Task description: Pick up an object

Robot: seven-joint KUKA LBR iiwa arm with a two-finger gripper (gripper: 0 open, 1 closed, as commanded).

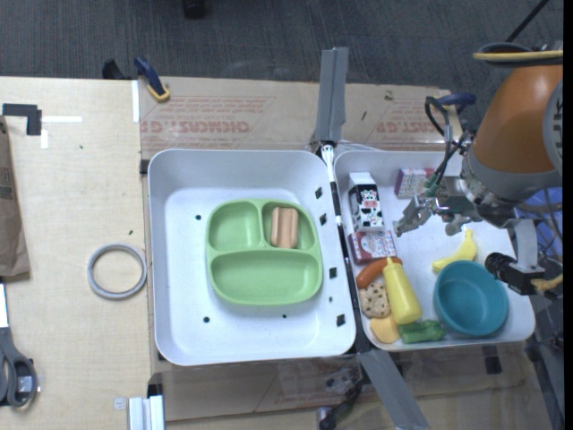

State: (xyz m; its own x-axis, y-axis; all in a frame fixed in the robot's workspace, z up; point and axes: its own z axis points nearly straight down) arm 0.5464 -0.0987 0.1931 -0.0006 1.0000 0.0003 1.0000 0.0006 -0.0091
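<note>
My gripper (pixel 412 218) hangs over the middle of the right bin (pixel 394 158), fingers open and nothing between them. Just left of it stands a black-and-white milk carton (pixel 364 206), with a red packet (pixel 370 245) below that. A pink box (pixel 412 182) lies behind the gripper and a yellow banana (pixel 457 253) to its right. Toward the front are a carrot (pixel 370 273), a yellow bottle (pixel 402 292), a cookie (pixel 375 301), a green piece (pixel 421 331) and a teal bowl (pixel 470 298).
The left bin (pixel 170 267) holds a green divided plate (pixel 260 276) with a sausage (pixel 284 227) in its upper right compartment. On the bench to the left lie a tape ring (pixel 116 270) and scissors (pixel 16 374). A blue clamp (pixel 152 77) sits at the back.
</note>
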